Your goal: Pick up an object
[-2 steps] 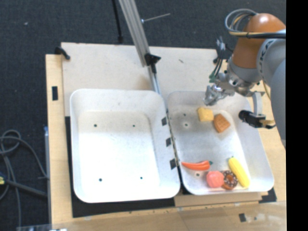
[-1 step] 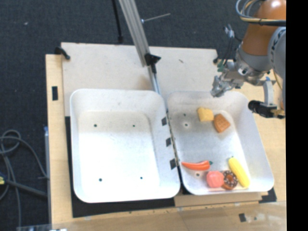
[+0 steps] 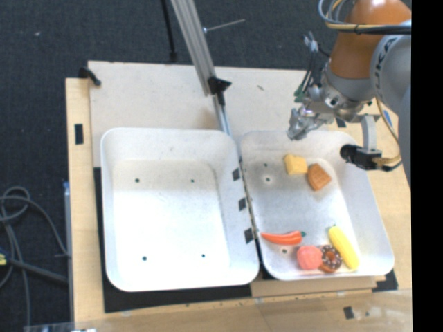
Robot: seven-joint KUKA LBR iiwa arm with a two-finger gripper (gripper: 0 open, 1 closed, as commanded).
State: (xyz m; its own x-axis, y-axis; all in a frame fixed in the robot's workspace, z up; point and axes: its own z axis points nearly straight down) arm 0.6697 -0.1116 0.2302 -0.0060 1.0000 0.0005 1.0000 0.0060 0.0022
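surface (image 3: pixel 159 95): a pale board carrying both bins side by side, with a metal post rising from its far edge.
left bin (image 3: pixel 118 185): sitting toward the surface's left edge, its white floor bare.
right bin (image 3: pixel 277 199): sitting toward the surface's right edge and holding all the candidates, so this is where a pick has to be happening.
arm (image 3: pixel 363 40): reaching in over the surface's far right corner, angled down toward the right bin's far rim.
end effector (image 3: pixel 300 128): hovering at the far rim of the right bin, just above the yellow block; i cannot tell its state, and nothing is showing in it.
banana (image 3: pixel 343 246): lying near the right bin's near right corner.
chili (image 3: pixel 282 238): resting along the near left side.
pink ball (image 3: pixel 309 257): sitting by the near rim, beside a dark ringed piece (image 3: pixel 331 259).
brown block (image 3: pixel 318 176): lying toward the far side.
yellow block (image 3: pixel 295 164): just left of the brown block, the nearest and likeliest target.
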